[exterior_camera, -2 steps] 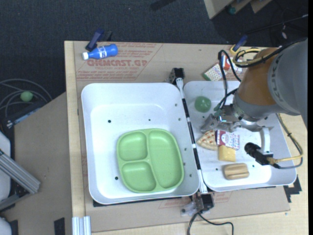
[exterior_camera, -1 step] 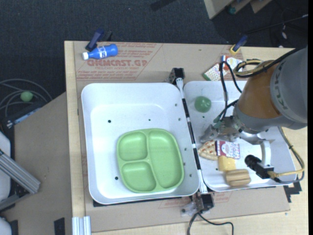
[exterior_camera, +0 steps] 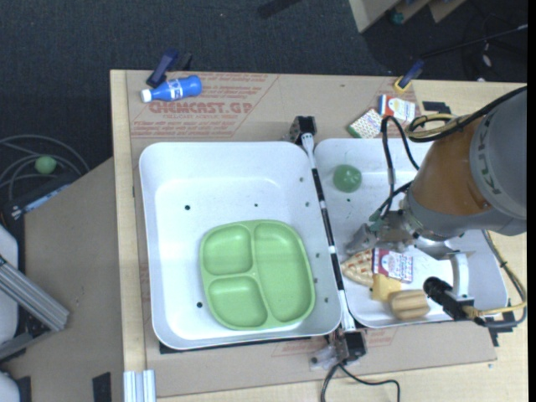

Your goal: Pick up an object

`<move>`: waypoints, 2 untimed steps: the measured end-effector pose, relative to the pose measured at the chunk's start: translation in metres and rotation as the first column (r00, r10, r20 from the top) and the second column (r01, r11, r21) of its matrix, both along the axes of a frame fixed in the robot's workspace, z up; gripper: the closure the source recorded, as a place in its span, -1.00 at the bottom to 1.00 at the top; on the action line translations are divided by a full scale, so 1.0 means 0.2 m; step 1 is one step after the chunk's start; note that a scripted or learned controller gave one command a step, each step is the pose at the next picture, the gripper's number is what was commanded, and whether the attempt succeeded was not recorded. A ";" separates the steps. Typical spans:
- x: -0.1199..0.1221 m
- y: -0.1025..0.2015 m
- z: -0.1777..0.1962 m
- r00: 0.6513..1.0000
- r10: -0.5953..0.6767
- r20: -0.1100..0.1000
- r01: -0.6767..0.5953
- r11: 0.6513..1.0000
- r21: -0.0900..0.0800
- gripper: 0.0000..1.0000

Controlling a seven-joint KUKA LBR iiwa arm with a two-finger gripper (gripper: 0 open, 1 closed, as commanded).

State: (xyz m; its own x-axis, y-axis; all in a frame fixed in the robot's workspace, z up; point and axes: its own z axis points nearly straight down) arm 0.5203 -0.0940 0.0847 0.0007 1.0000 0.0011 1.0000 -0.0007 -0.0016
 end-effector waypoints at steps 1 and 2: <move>0.00 0.00 0.05 1.000 0.000 0.001 0.000 1.000 -0.001 1.00; 0.37 -0.25 0.52 1.000 0.001 0.006 -0.001 1.000 -0.003 1.00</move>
State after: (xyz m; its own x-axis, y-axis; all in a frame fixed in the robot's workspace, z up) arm 0.5946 -0.1433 0.1896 -0.0004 1.0000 -0.0022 1.0000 0.0004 0.0046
